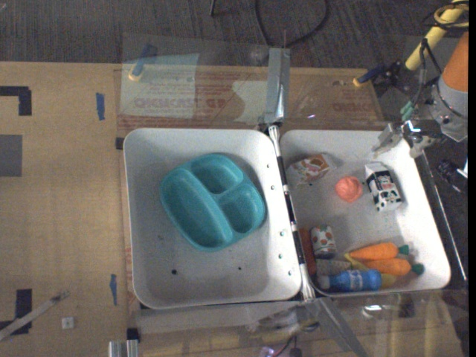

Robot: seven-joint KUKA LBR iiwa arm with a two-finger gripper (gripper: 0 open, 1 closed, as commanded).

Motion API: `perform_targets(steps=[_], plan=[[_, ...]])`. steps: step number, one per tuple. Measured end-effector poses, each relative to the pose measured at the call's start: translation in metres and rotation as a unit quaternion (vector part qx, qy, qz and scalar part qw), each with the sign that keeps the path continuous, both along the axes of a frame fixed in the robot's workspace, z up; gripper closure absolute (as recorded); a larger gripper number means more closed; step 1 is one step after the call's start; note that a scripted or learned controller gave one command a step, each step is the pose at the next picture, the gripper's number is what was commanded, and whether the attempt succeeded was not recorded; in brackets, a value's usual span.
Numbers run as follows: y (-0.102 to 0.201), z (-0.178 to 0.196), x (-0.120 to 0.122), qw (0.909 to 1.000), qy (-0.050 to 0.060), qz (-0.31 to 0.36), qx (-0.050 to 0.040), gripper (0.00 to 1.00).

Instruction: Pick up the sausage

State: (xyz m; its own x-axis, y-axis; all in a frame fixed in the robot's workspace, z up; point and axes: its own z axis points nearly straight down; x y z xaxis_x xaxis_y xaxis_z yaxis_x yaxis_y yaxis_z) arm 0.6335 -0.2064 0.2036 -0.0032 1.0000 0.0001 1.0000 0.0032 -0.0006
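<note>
Here, two shallow white plastic bins sit side by side on a tan cardboard-covered bench (pixel 59 222). The left bin (pixel 149 266) holds one thing: a teal plastic divided plate (pixel 213 201) with rounded corners and three compartments, lying at a slant near the bin's middle.

The right bin (pixel 431 236) is more crowded. A crumpled white and orange packet (pixel 309 167) lies near its far left corner. Beside that are a round salmon-pink ball (pixel 348 189) and a small white carton with black patches (pixel 382 187). Along the near edge lie two orange toy carrots with green ends (pixel 381 257), side by side, and a blue plastic bottle with a white label (pixel 355 280) just in front of them. A small white can with red spots (pixel 323 240) stands left of the carrots.

What looks like the sausage (pixel 307 250), a thin reddish-brown length, lies along this bin's left wall, next to the can; it is too small to be sure of.

The grey metal gripper (pixel 401 136) hangs over the right bin's far right corner, well apart from the sausage. Whether it is open or closed cannot be told.

Blue tape marks dot the bench, and beyond it is dark carpet with a looped black cable (pixel 291 6).
</note>
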Motion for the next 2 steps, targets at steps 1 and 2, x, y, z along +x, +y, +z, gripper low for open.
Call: perform_targets(steps=[1,2], plan=[[0.041,-0.052,-0.013,0.9949,0.000,0.101,0.0004,0.00],[0.058,-0.115,-0.064,0.9904,-0.005,0.138,-0.0014,0.00]])
